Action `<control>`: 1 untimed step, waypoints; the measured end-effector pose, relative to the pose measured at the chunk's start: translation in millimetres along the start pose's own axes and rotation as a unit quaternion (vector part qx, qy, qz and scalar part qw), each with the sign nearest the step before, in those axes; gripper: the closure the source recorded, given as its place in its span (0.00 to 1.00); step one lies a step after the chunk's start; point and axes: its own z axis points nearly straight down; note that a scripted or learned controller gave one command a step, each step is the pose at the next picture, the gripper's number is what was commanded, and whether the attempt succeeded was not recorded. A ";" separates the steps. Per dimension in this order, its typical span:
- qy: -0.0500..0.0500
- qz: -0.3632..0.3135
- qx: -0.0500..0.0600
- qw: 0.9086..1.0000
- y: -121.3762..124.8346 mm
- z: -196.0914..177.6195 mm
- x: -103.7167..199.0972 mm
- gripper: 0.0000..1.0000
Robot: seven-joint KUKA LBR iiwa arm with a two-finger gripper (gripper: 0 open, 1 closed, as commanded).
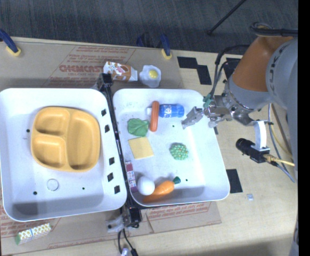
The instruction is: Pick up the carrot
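Your gripper (197, 116) hangs over the right bin (214, 159), fingers spread, well apart from the carrot (160, 189).

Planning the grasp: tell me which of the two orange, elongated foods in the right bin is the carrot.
The carrot lies at the bin's near edge beside a white egg, tapered with a green top. The other, a sausage, is uniformly thick, lying beside the blue can.

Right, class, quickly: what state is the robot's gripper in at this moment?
Gripper: over the right edge of the right white bin, holding nothing; open or shut cannot be told. The orange carrot lies in the bin's near corner.
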 end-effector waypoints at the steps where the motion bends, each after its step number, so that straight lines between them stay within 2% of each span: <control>1: 0.001 -0.015 0.001 1.000 -57.7 102.1 32.0 0.00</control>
